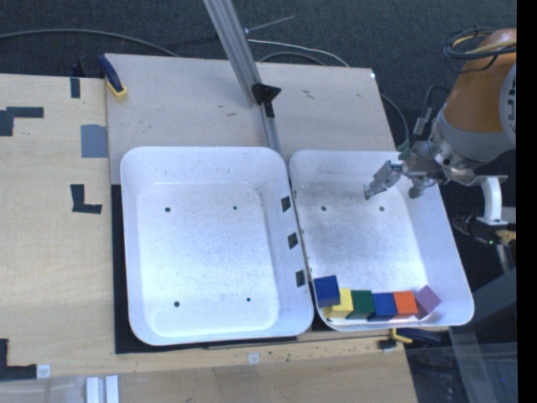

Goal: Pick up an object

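Gripper (393, 182) fingers stand spread apart with nothing between them, above the upper right part of the right bin (352, 233). To the left lies the left bin (201, 233); along the right bin's near edge sits a row of blocks: blue (325, 290), yellow (340, 307), green (362, 302), another blue (384, 305), orange (405, 303), purple (428, 298).

Dark carpet (101, 7), pale wooden bench (50, 250) — taped
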Tool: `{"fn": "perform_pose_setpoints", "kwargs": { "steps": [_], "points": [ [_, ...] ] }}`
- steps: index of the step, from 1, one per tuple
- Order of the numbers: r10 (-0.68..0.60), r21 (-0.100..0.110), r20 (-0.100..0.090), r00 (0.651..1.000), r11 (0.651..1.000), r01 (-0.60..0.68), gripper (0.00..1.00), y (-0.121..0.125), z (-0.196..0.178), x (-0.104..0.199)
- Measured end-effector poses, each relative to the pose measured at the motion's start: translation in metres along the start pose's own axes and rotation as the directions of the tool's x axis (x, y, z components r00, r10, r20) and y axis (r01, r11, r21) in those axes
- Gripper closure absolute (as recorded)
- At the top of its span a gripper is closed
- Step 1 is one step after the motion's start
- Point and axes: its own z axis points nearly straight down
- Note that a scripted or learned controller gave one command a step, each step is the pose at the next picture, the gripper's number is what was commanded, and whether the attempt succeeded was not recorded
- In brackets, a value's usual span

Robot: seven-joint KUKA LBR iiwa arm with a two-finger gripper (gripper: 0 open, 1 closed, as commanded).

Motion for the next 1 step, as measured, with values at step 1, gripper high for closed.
{"fn": "perform_pose_setpoints", "kwargs": {
  "steps": [1],
  "points": [
    [-0.006, 0.000, -0.001, 1.000, 1.000, 0.006, 0.00, 0.0270, 0.0107, 0.0579]
  ]
}}
